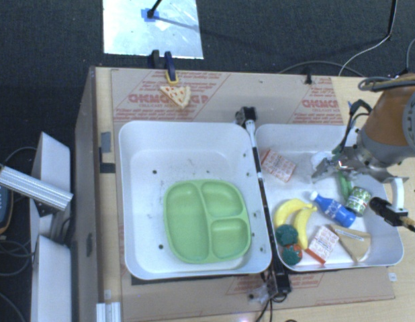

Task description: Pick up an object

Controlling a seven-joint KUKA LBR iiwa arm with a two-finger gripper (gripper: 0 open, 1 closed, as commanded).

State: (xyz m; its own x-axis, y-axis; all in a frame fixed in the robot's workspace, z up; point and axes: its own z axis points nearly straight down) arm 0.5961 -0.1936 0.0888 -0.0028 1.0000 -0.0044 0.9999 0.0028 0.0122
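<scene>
1. Gripper (326,168) low in right bin (395,250), far side; open or closed, can't tell.
2. Blue bottle (334,208) just toward cam from it, long axis diagonal, cap end nearest gripper.

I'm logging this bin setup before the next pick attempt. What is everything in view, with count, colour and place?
bins: two, white, side by side on the bench
tray: one, green, three compartments, left bin
bananas: two, yellow, right bin, near the divider
broccoli: one, dark green, just below the bananas
bottle: one, blue with white cap, right bin centre
can: one, green, right of the bottle
packets: two, white and red, right bin top left and bottom
arm: one, grey with orange band, over the right bin
end effector: one, low in the right bin's upper part
</scene>
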